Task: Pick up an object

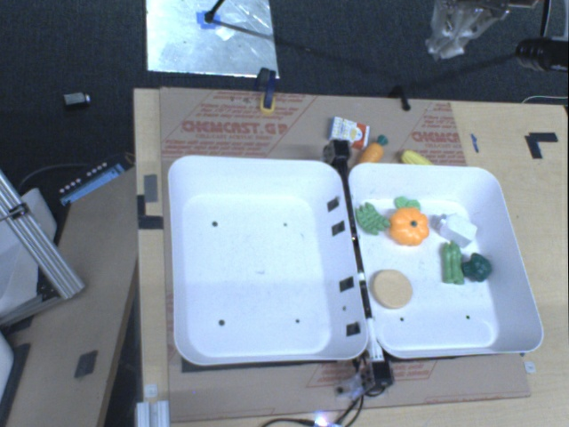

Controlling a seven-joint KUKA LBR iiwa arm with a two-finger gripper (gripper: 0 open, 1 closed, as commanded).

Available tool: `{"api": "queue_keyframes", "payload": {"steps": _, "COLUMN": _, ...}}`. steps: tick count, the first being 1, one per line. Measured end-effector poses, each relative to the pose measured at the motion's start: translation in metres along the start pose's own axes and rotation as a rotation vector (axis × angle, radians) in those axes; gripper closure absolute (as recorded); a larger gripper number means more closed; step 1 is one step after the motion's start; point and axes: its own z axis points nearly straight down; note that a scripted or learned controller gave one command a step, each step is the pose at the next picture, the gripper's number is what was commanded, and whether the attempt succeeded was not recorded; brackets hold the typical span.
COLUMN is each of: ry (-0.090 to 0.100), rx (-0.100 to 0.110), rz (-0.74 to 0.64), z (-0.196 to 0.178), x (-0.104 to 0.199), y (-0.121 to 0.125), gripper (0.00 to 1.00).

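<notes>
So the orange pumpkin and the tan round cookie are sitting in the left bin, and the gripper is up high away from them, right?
Not quite: the orange pumpkin and tan round cookie sit in the right bin, as the camera view shows. The gripper is indeed up high, away from them.

Two white bins: left bin [253,261]; right bin [507,274]. Right bin holds six items: one orange pumpkin [409,227]; one leafy green [372,218]; one tan disc [391,288]; one green pod [452,263]; one broccoli [477,267]; one whitish piece [455,230] (kind unclear).

metal sheet [212,23], yellow clamp [267,91] beyond bins
</notes>
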Motion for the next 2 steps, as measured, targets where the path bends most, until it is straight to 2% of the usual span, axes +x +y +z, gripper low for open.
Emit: {"api": "queue_keyframes", "payload": {"steps": 2, "ry": 0.000, "rx": 0.001, "rz": 0.000, "z": -0.0012, "x": 0.0020, "y": 0.0000, "gripper": 1.00}}
